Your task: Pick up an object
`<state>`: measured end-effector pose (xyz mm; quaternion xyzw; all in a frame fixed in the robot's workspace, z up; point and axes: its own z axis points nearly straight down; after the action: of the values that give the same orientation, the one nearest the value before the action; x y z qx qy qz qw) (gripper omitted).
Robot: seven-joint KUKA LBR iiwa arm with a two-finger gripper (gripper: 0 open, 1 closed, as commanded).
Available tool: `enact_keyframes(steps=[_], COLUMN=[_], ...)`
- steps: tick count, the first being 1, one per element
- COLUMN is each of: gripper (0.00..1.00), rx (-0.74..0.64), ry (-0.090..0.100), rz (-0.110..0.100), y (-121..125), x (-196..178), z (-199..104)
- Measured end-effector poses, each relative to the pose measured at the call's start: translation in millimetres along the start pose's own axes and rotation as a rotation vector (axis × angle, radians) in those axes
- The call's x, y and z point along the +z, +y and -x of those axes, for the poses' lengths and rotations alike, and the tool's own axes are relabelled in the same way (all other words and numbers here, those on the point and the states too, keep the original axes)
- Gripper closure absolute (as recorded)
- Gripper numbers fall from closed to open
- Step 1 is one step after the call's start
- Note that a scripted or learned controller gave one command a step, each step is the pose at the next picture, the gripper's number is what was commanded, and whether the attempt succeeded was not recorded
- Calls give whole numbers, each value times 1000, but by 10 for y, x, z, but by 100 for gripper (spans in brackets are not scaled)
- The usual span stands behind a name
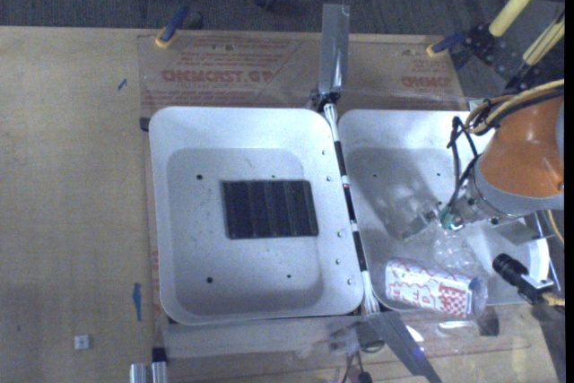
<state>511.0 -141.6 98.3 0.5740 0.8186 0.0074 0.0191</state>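
A tan wooden desk (63,193) carries two shallow white plastic bins side by side; the left bin (179,139) holds a flat dark ribbed rectangular panel (269,208); the grey arm with its orange band (525,161) reaches into the right bin (395,134); its jaws (439,220), state unclear, hover near crinkled clear plastic (453,251); a red-and-white printed packet (429,287) lies at the near edge.

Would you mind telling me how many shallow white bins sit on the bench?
2: one shallow white bin on the left holding a dark ribbed rectangular mat, another on the right, partly hidden by the arm.
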Motion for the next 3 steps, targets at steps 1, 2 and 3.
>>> enact_keyframes(steps=[1,2,3], gripper=[100,100,100], rx=[3,267,149], ry=[-3,17,17], rz=[5,-36,-34], y=[11,999,1277], x=[-98,-900,-1142], z=[16,3,-75])
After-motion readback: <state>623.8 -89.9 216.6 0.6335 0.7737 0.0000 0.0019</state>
